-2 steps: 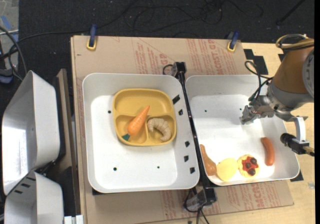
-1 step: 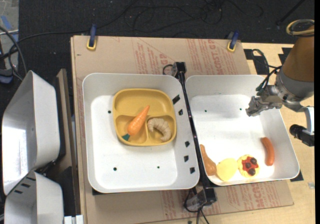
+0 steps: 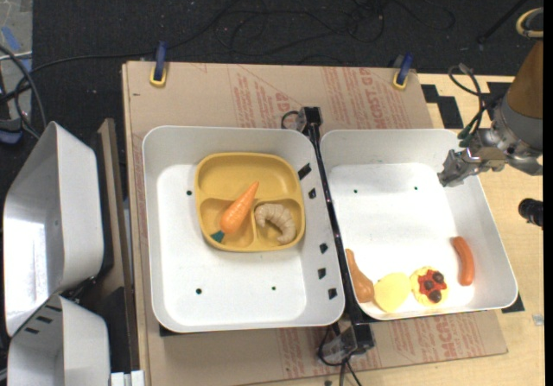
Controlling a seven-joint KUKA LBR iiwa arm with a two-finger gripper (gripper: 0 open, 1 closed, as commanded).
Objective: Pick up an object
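Two white bins are sitting side by side. The left bin (image 3: 173, 229) is holding a yellow tray (image 3: 251, 170) with a carrot (image 3: 239, 208) and a shrimp (image 3: 277, 221) in it. The right bin (image 3: 389, 211) is carrying a sausage (image 3: 465, 260), a drumstick (image 3: 359, 277), a yellow disc (image 3: 392, 291) and a small tart (image 3: 429, 283). The gripper (image 3: 453, 170) is hovering over that bin's far right corner, can't tell how it's set. Everything's lying well apart from it, sausage being nearest.

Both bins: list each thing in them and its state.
Carrot: lying in yellow plate, left bin.
Shrimp: lying in same plate.
Sausage: lying flat, right bin.
Drumstick: lying flat, right bin.
Gripper: over right bin's rim.
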